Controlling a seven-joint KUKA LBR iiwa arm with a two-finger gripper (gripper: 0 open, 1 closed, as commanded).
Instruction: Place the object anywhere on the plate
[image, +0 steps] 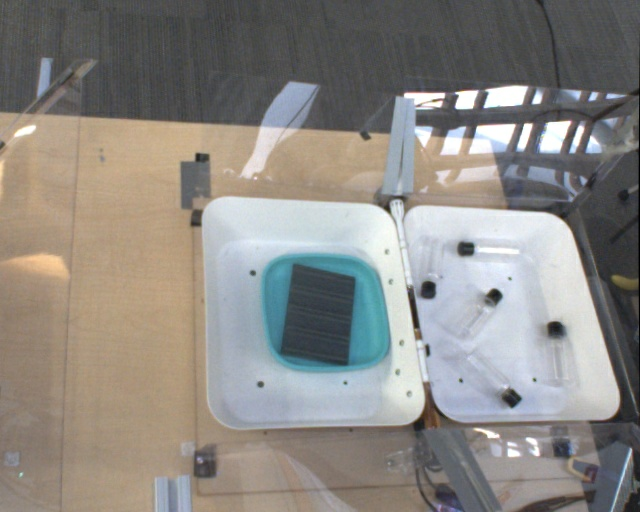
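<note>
Nearest the camera, the front edge of the worktop (100, 400) carried a small metal clamp (204, 461) just ahead of the left bin (230, 390). Inside that bin sat a teal plate (372, 335), and a dark ribbed block (319, 313) already lay flat on it, well within the rim. The task therefore looked done, or very nearly so.

If the step in hand was the release, doing it well would have meant lifting straight up so the block was not dragged toward the plate's edge. As for the gripper, whether its fingers were apart or together could not be told.

Seen from above, the block was a rectangle whose long axis ran from the far side of the bin toward the near side, tilted slightly so its far end leaned right. Its ribs ran across the short way.

The right bin (590, 390) held several clear vials with black caps (465, 248), scattered and pointing different ways.
</note>
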